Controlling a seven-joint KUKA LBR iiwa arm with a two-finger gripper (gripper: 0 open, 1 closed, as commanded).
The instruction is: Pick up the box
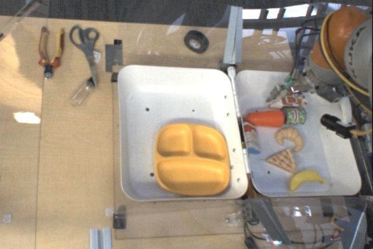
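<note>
- Grey metal and an orange band (344, 23) are what I see of the arm (355, 55), which comes in over the far right corner of the right-hand shallow white plastic bin (344, 186).
- The pincer (287, 91) hangs low at the back of that bin, a tangle of bright metal parts. I cannot tell from here whether it is released or clenched, and I see nothing clearly held in it.
- The small printed cardboard box (295, 115), red, green and white, lies in the rear half of the right bin, just below the pincer's tip and near enough that I cannot say whether they touch.
- A smooth orange carrot-shaped toy (265, 119) lies touching the box's left end and points toward the bin's left wall.
- In front of the box sit a tan ridged croissant toy (290, 136), a flat triangular pizza-slice toy (282, 160) and a glossy curved yellow banana toy (306, 179). They are close together but apart.
- A small white bottle with red and blue marks (250, 138) lies along the left wall.
- Open floor remains at the bin's rear left corner and along its right side.
- The left-hand white bin (140, 125) holds a rounded yellow-orange compartment tray (191, 158) toward its front, with bare floor behind it.
- On the pale wooden bench (58, 154) lie red-handled pliers (49, 51), grey scissors (86, 44) and a black tape roll (196, 41), all well apart from the bins.
</note>
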